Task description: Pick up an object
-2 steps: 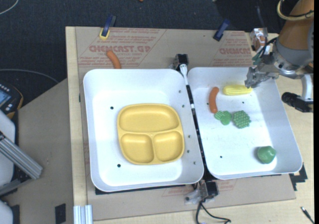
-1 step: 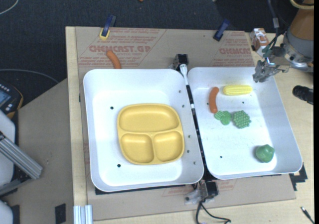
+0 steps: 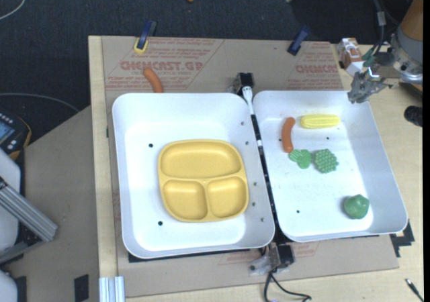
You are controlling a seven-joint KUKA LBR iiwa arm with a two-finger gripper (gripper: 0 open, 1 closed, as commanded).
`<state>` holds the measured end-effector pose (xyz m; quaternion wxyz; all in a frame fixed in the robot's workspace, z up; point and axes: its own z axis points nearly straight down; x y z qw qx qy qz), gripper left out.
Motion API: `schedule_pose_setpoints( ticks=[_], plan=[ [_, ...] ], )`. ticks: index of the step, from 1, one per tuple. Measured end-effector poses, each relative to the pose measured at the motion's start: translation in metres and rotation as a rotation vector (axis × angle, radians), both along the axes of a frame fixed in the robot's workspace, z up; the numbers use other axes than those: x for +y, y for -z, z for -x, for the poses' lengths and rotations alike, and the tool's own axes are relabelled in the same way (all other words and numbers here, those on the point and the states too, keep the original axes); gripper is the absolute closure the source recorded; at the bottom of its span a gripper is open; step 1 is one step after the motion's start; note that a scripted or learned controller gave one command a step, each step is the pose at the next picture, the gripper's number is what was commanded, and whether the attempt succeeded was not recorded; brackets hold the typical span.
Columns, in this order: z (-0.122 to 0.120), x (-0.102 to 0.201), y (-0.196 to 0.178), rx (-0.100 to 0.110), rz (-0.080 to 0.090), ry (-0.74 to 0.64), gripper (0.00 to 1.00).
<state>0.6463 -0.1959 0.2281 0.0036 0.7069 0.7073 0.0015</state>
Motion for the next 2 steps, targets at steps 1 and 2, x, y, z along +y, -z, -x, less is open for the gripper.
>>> schedule_pose_setpoints(
  ticks=[1,2],
  plan=[
    [0.002,0.051,-0.010,0.006,-0.005,-0.005,1.00],
    [-0.004,0.109,0.003,0.009,-0.006,-0.006,1.00]
  ],
)
